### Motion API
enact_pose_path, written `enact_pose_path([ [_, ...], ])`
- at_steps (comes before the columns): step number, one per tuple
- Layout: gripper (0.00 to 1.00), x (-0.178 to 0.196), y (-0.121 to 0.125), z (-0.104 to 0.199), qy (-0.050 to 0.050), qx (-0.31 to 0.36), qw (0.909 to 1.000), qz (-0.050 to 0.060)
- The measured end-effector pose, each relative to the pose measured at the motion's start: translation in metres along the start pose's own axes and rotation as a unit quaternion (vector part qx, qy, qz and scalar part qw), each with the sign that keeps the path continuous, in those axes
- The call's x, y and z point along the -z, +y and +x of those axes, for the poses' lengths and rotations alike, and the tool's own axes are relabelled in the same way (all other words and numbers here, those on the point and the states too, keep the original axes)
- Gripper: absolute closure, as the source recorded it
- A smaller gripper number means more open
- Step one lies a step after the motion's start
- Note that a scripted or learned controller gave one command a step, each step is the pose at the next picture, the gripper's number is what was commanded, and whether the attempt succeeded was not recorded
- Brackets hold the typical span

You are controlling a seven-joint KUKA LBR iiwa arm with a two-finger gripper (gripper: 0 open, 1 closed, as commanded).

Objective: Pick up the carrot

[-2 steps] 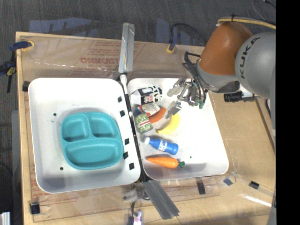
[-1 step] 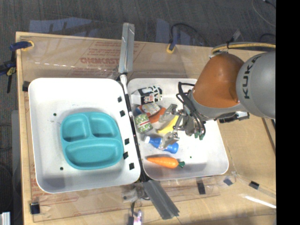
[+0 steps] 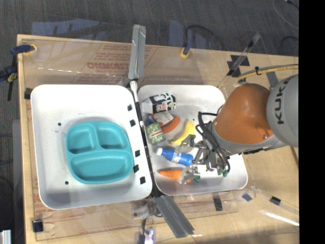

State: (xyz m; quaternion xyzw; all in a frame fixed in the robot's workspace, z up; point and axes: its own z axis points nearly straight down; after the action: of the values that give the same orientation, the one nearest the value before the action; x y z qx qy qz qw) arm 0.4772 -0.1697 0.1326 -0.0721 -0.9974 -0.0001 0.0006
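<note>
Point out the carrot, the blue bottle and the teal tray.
carrot (image 3: 170, 174), camera view, middle of its orange body.
blue bottle (image 3: 179, 157), camera view, middle of its blue body.
teal tray (image 3: 99, 161), camera view, floor of its large compartment.

A pale wooden worktop fills most of the frame, its surface covered by a clear plastic sheet bearing faint red lettering. Dark grey carpeted floor runs across the top and down the left side. A blue clamp grips the worktop's upper left corner. Even overhead light, soft shadows.
</note>
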Motion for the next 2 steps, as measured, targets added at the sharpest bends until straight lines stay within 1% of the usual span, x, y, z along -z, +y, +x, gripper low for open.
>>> enact_pose_path([
  [1, 0.00, -0.040, 0.023, 0.002, -0.002, -0.135, 0.9908, 0.000],
  [2, 1.00, -0.030, 0.024, 0.001, -0.003, -0.133, 0.9911, -0.001],
])
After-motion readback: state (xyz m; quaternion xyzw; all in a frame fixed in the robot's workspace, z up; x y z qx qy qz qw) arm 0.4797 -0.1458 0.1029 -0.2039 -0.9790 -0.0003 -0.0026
